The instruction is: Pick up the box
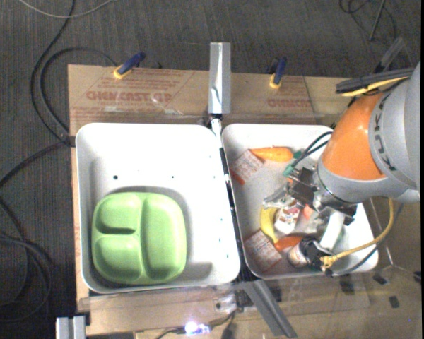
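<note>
Two small flat boxes with brownish-red print lie in the right bin (353, 263). One box (244, 165) rests against the bin's left wall near the back. The other box (262, 251) lies at the front left corner. My gripper (294, 202) hangs low over the middle of this bin, between the two boxes and to their right, above a white pack (285, 220) with a red label. Neither box is between the fingers as far as the view shows.
An orange carrot (272, 153) lies at the back of the right bin. A yellow banana (268, 222) and an orange piece (288, 243) crowd the space under the gripper. A green divided plate (139, 236) fills the front of the left bin (148, 143).
</note>
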You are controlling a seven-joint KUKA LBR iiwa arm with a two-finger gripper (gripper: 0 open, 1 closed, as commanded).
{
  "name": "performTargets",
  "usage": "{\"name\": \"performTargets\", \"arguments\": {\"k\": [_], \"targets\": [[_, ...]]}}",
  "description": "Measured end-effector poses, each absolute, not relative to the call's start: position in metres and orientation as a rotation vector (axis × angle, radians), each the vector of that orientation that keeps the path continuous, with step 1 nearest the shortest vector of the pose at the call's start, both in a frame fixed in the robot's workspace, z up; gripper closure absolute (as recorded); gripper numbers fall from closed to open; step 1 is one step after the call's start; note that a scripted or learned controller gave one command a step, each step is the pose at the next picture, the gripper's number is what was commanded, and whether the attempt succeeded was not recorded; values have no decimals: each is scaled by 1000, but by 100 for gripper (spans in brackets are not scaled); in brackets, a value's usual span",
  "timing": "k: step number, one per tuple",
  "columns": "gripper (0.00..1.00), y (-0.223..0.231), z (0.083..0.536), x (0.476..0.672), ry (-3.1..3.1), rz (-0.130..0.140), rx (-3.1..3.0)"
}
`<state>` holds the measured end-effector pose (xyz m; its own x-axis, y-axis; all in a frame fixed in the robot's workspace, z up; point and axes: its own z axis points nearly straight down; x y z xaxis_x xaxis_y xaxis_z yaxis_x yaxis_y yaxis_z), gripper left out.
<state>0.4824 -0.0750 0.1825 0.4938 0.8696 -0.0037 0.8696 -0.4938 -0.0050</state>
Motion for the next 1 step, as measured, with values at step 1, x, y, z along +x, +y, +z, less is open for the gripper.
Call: {"name": "performTargets", "arguments": {"k": [1], "targets": [[0,-96,282,581,-1501,8,-2761]]}}
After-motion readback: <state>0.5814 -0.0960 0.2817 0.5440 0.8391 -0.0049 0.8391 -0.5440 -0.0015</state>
